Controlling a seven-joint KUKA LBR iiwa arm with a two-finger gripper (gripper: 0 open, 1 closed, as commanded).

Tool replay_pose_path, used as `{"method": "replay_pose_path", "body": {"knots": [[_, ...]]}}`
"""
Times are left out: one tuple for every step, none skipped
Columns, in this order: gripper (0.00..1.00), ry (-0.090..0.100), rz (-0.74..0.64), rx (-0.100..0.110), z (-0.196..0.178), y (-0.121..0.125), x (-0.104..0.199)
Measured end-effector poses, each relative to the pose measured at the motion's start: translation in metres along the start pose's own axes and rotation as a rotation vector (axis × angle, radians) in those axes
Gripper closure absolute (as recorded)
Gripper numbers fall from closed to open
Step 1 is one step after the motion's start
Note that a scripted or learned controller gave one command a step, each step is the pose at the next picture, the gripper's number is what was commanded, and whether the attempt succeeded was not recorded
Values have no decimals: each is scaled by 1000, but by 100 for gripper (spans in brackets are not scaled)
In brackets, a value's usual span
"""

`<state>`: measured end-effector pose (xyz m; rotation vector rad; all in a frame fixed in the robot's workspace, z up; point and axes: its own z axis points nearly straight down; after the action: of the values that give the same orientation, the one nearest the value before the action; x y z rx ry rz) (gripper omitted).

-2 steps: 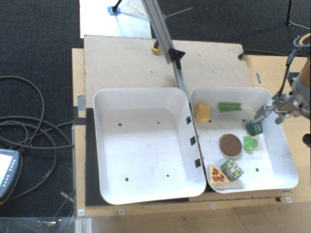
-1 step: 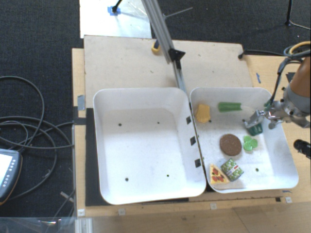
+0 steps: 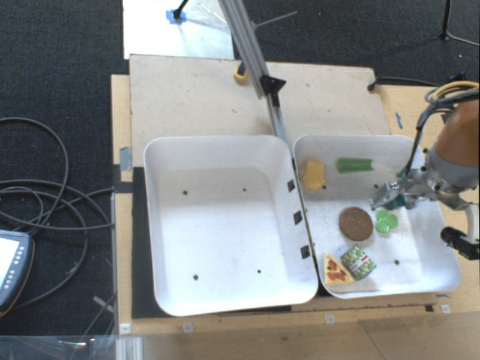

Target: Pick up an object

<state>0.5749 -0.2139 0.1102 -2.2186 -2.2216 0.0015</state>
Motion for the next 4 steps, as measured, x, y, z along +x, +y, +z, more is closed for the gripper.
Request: {"method": "replay_pose_path", "body": {"knots": [[100,-2,-1,-6,-14,2,-1],[100,-4,-3,-10,-79,3,-2],[100,-4,-5,-11,-141,13,-2],[100,-3,-5,-8,-176,14,-2]]}}
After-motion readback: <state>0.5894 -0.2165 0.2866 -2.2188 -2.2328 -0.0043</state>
